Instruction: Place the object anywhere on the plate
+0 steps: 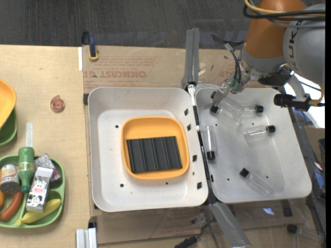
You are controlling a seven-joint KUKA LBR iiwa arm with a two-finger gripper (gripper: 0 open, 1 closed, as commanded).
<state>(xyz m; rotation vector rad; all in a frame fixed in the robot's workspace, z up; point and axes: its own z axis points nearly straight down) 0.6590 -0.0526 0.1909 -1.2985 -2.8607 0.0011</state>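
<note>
Several clear plastic vials with black caps (257, 132) lie scattered in the right-hand shallow white bin (297, 154), one (209, 142) along its left wall, one (253, 180) near the front, and two more near the back. The gripper (231, 87) hangs over the bin's back left corner, just above the nearest vial (227, 106); whether it is open or closed cannot be told. The orange square plate (153, 128), bearing a dark ribbed rectangular block (154, 154), sits in the left white bin (103, 154) on the table (41, 66).
</note>
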